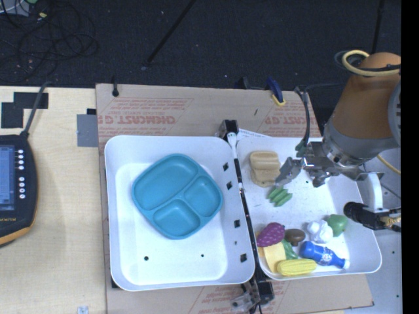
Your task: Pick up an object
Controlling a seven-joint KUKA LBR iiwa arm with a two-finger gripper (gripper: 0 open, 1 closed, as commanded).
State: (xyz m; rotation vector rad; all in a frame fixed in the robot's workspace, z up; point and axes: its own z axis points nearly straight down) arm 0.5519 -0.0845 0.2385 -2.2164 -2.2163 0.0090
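In the right bin, my gripper hangs over the upper part with its fingers spread open and nothing between them. The left fingertip is just above a green pea pod and right of a tan bread slice. Toy food is piled along the bin's near edge: a purple piece, a yellow wedge, a corn cob, a blue bottle, a small brown piece and a white and green piece.
The left bin holds a blue divided plate. A black divider with clips runs between the bins. A handheld controller lies on the bench at far left.
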